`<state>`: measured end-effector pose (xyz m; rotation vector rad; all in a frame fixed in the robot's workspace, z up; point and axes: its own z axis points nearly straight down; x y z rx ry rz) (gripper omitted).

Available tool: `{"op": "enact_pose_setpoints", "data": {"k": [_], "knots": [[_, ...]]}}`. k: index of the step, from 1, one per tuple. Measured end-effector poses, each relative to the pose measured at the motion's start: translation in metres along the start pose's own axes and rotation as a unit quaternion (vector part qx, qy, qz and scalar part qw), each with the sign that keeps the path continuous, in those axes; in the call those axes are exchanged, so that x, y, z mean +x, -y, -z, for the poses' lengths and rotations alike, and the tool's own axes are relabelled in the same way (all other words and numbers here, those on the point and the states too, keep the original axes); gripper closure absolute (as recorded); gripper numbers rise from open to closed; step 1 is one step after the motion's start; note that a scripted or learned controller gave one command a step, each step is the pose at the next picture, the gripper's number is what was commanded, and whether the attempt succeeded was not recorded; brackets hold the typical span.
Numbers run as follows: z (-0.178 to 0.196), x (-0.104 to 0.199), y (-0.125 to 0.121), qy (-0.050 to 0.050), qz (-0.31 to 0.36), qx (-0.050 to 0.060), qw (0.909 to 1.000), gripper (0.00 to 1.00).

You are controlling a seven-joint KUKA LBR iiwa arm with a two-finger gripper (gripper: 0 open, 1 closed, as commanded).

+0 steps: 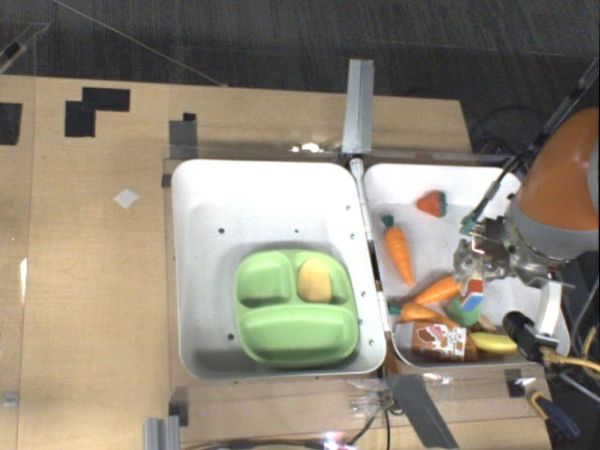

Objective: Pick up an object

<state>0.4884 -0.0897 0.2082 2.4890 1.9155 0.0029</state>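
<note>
My gripper point(475, 268) hangs low over the right bin point(422, 228), coming in from the right. Just below it sits a small white carton with blue and red print point(472, 300), its top hidden by the gripper. An orange carrot point(437, 292) lies beside the carton to the left. A second carrot point(398, 252) lies further left near the bin's wall. A red strawberry point(431, 203) rests at the back. A brown box point(439, 341) and a yellow banana point(494, 344) lie along the front edge.
The left bin point(216, 214) holds a green divided plate point(281, 331) with a yellow rounded fruit point(315, 280) in its upper right compartment. A metal post point(359, 106) stands behind the divider between the bins. Cables run at the far right.
</note>
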Motion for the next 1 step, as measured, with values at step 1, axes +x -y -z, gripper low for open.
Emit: {"op": "enact_pose_setpoints", "data": {"k": [1], "knots": [[0.0143,0.032,-0.0037,0.0,0.197,-0.001,0.9805,1.0]]}}
